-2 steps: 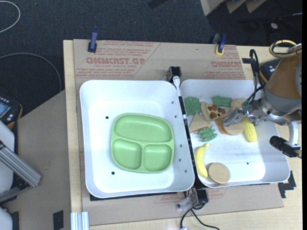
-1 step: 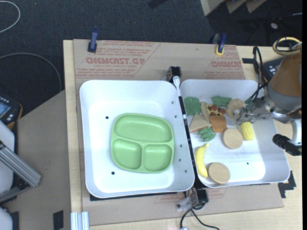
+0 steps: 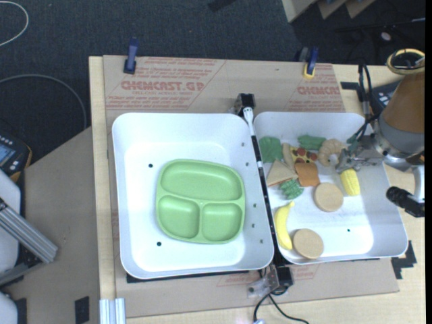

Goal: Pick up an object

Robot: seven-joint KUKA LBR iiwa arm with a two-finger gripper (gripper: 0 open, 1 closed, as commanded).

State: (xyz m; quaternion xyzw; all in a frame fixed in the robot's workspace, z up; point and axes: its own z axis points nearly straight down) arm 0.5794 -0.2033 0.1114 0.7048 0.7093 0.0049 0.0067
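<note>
Nearest the camera, at the front edge of the right bin (image 3: 378, 238), we record a tan round disc (image 3: 308, 243) lying flat, with a yellow banana (image 3: 283, 225) just beside it on its left, curving along the bin's left wall. Behind them lies a second tan disc (image 3: 329, 197), touching or nearly touching a yellow corn cob (image 3: 350, 181) on its right.

The remaining candidate objects form a cluster in the rear half of the same bin: an orange-brown block (image 3: 307, 175), a small green leafy piece (image 3: 292, 188), a tan wedge (image 3: 278, 175), a green piece (image 3: 271, 148) against the left wall, another green piece (image 3: 311, 141) near the back wall, and a beige lump (image 3: 330, 150). Several of these touch or overlap; we cannot separate the small red-and-yellow items between them.

The tool (image 3: 345, 158) sits low over the rear right of this bin, just beside the beige lump and above the corn cob. We cannot tell how its jaws stand, nor whether anything is between them. The grey arm (image 3: 401, 135) with its orange band enters from the right.

The left bin (image 3: 135, 187) holds a green divided plate (image 3: 200, 200), lying flat near its centre. Both bins rest on a brown board-covered surface (image 3: 169, 83).
</note>
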